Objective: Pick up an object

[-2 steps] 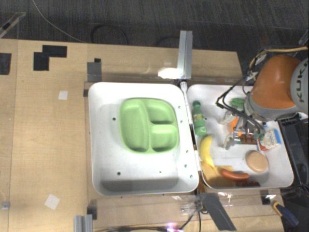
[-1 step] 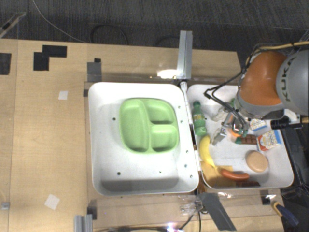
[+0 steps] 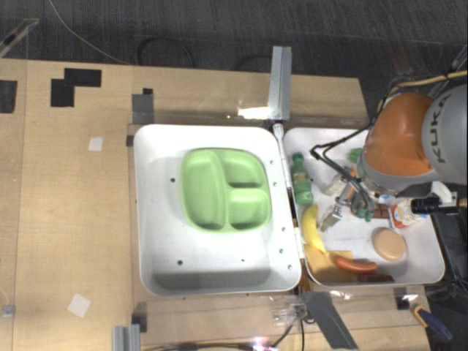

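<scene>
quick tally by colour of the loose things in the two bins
Green: 2, the divided tray and the bottle
Yellow: 1, the banana
Red: 1, the sausage
Tan: 1, the round bun
Total: 5; anything hidden under the gripper is not counted.

A robotics lab: wooden bench, two white bins, grey KUKA arm, trailing cables.

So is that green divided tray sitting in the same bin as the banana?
No, the green tray lies in the left bin, while the banana is in the right bin.
</scene>
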Motion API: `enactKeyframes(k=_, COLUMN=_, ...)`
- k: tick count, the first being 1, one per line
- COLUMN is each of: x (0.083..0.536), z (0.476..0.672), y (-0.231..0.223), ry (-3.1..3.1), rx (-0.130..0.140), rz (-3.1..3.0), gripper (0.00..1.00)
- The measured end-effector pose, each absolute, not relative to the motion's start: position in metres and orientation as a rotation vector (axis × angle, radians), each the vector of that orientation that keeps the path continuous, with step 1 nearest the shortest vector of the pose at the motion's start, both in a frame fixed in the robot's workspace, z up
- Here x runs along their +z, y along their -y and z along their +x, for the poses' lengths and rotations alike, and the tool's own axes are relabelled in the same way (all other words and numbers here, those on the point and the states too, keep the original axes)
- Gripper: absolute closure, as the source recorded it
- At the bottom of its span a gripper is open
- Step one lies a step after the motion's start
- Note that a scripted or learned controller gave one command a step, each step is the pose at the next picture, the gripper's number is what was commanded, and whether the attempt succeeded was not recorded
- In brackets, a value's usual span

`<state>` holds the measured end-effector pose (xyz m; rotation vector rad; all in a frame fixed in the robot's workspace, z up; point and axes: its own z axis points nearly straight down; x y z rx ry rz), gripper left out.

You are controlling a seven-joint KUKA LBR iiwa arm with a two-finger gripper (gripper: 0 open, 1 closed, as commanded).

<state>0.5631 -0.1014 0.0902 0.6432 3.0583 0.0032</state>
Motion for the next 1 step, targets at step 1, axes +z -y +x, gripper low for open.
enactKeyframes(k=1, x=0.0898, z=0.5810, y=0.1047, ry=-3.061, rx=0.003, rz=0.638, gripper=0.00)
